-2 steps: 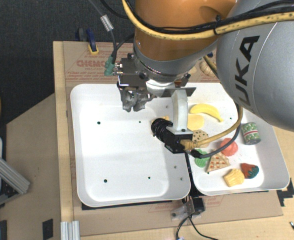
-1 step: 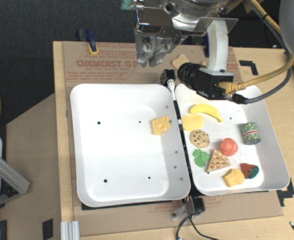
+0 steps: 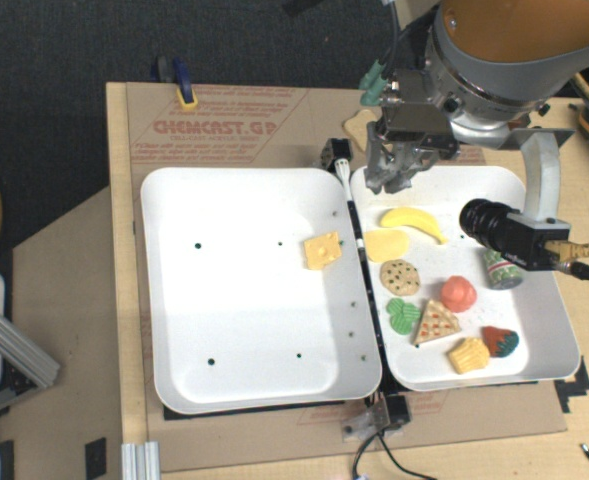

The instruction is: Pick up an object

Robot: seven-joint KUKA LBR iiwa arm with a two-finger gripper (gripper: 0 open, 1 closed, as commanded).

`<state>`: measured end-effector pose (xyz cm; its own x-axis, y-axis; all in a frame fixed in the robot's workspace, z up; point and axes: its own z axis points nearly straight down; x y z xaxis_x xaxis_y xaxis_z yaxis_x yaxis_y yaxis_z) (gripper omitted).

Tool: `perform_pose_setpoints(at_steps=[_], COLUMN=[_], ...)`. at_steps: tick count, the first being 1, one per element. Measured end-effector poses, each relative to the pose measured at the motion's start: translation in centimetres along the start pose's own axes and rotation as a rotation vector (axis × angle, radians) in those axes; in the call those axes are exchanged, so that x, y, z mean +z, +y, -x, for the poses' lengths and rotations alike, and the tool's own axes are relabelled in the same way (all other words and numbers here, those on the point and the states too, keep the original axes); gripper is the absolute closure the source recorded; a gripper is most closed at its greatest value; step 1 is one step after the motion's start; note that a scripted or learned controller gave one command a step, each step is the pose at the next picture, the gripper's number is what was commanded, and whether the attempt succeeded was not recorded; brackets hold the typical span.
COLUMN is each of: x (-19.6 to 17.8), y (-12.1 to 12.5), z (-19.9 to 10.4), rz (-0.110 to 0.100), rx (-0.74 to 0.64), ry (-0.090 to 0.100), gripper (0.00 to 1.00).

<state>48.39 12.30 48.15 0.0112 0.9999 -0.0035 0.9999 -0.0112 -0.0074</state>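
Arm reaches in from right, pincer [image 3: 392, 176] pointing down over right bin [image 3: 549, 308] far corner, near banana [image 3: 414, 222]; pincer spread: cannot tell.

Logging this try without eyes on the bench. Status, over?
Hand over right bin, upper-left corner in view, no object seen held. Banana nearest, just below it, untouched. Cheese piece alone in left bin. Nothing in the way.

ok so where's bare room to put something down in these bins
Left bin: bare nearly everywhere, left of the cheese slice. Right bin: crowded from the banana down to the strawberry; gripper hangs over its top-left corner.
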Motion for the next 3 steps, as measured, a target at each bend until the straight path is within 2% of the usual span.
perform_pose_setpoints(at_steps=[1,2,3], x=[15.7,10.6,-5.7], y=[0.3,0.1,1.1], z=[-5.1,-8.3,-10.2], rz=[-0.009,0.012,0.027], rx=[-0.015,-0.016,-0.015], ry=[-0.001,0.006,0.013], gripper=[1.00,1.00,1.00])
